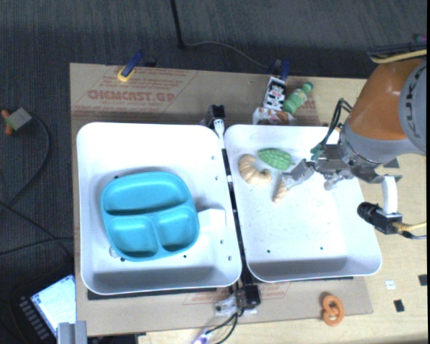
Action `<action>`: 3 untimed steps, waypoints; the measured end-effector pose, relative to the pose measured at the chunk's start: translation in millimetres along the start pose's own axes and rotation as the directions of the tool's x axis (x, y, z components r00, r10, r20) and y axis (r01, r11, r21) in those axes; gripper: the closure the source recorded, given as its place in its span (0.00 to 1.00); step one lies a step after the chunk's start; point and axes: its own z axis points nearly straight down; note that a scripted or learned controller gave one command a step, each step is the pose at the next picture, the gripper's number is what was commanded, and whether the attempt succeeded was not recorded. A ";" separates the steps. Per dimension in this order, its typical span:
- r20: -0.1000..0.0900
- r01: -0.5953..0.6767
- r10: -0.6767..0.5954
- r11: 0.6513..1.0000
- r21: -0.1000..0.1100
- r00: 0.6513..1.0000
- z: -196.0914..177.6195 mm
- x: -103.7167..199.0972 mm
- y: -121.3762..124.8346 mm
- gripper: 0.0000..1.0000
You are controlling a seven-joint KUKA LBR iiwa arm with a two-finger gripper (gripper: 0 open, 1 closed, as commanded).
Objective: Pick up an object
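Note:
My gripper (314, 178) hangs over the upper right part of the right bin (312, 260). Its two fingers stand spread apart, open, with bare bin floor between them. A small tan cone-shaped piece (279, 190) lies just below and left of the left fingertip (296, 175), close to it. A tan croissant-shaped toy (250, 168) and a green leafy toy (274, 157) lie side by side further left, near the bin's back left corner. The orange and grey arm (387, 117) comes in from the right.
The left bin (93, 213) holds a blue divided plate (150, 215). Behind the right bin stand a small printed box (272, 97) and a green bottle toy (298, 97). An orange ring (332, 307) lies on the bench in front. A black ridge (229, 192) separates the bins.

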 end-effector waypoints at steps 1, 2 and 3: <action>0.000 -0.002 0.002 1.000 -0.007 1.000 97.3 34.6 -70.7 0.00; 0.005 -0.003 0.003 1.000 -0.009 1.000 97.4 42.1 -69.4 0.00; 0.006 -0.004 0.004 1.000 -0.012 1.000 86.6 41.4 -68.4 1.00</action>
